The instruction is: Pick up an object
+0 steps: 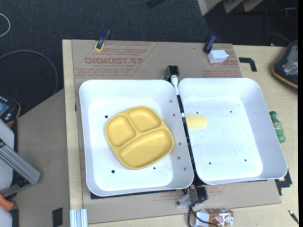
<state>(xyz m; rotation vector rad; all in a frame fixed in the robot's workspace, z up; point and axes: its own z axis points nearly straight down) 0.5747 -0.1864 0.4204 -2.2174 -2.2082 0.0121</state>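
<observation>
A yellow divided plate with three compartments lies flat in the left white bin, slightly right of the bin's middle. A small pale yellow flat piece rests on the floor of the right white bin, close to its left wall.
The two bins sit side by side on a brown cardboard sheet on the bench. Clamps and a white block stand along the sheet's far edge. A green item lies at the right bin's outer rim.
</observation>
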